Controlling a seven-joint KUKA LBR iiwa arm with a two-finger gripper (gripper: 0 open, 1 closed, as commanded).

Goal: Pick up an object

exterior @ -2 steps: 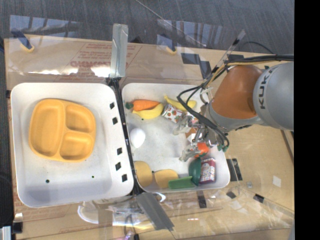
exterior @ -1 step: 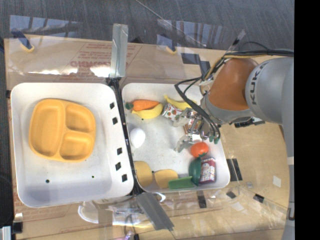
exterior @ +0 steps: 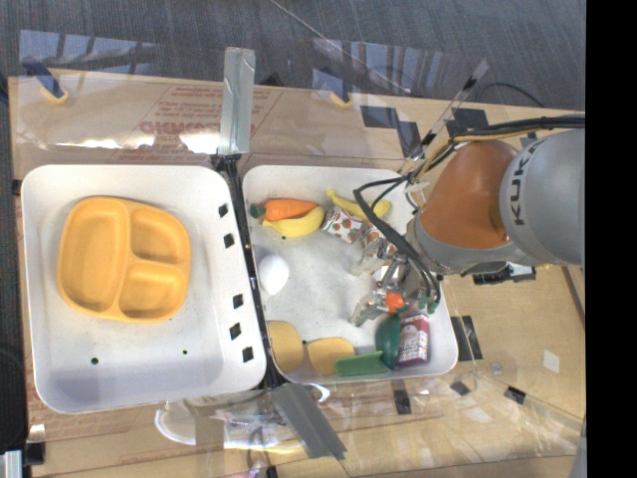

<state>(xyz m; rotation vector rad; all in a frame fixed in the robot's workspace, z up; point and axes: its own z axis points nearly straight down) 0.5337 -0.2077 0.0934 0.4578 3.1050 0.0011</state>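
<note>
My tool (exterior: 383, 292) is down inside the right bin (exterior: 299, 182), near its right wall, and the tangle of metal and cable around its tip keeps me from telling whether it is spread or closed, or whether anything sits in it. Just below the tool lies a dark green bottle with a red label (exterior: 403, 339), touching or nearly touching the tip; I cannot tell which. A green block (exterior: 358, 364) lies against the bin's lower edge beside that bottle, with two yellow rounded pieces (exterior: 307, 351) to its left. Up near the bin's top wall sit a carrot (exterior: 289, 208) resting on a banana (exterior: 295, 225), and beside them a patterned carton (exterior: 345, 225) with another yellow piece (exterior: 356, 204) above it. A white egg-shaped object (exterior: 271, 273) lies by the left wall, apart from the others. My grey arm with its orange band (exterior: 473, 199) reaches over the bin's right rim. The left bin (exterior: 119, 386) holds a yellow divided plate (exterior: 122, 258). Both bins stand on the cardboard-covered tabletop (exterior: 119, 118).
</note>
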